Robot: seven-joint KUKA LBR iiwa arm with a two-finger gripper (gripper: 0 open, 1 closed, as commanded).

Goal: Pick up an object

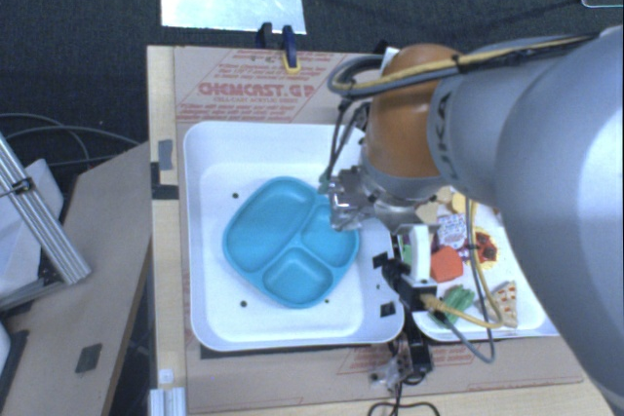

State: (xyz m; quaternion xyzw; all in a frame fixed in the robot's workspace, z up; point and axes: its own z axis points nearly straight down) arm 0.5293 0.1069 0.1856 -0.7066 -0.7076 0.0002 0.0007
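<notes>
**Arm above the blue tray in the left bin**

Camera view. You are looking down at a slant on two shallow white bins set side by side on a bench. The left bin (210, 307) holds a blue divided tray (283, 244), which lies flat near the bin's middle; its three compartments face up, the smallest at about 5 o'clock of the tray. The grey arm (546, 170) enters from 3 o'clock and fills the right of the picture, its orange band (405, 112) sitting above the wrist. The gripper (343, 208) hangs at the tray's 2 o'clock rim, over or against the blue edge; you cannot tell whether it touches. From this angle the wrist hides the fingers, so whether they are spread or pressed together cannot be told, and nothing is seen between them. Cables (346, 127) loop down beside the wrist at its 9 o'clock side. The right bin (531, 321), largely covered by the arm, shows a cluster of small things at 5 o'clock of the gripper: a red piece (447, 264), a green piece (456, 297) and a pizza-slice shape (504, 300). Behind the bins, at 12 o'clock, a printed cardboard sheet (253, 88) lies under them.
</notes>
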